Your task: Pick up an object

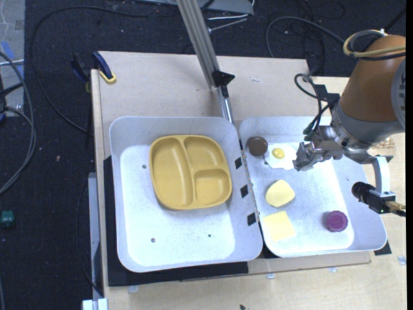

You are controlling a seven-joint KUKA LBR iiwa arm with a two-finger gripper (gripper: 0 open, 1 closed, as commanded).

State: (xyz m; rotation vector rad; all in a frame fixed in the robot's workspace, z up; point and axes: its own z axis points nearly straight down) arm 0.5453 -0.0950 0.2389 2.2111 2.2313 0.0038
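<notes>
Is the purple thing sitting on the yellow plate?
No. The purple thing lies in the right bin, while the yellow plate sits apart from it in the left bin.

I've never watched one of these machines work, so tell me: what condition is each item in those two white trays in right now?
Yellow divided plate: upright, in the left bin.
Fried egg toy: flat, right bin.
Brown ball: resting beside the egg.
Yellow round piece: lying loose.
Yellow square: flat.
Purple piece: resting alone.
Tool: hangs beside the egg.
</notes>
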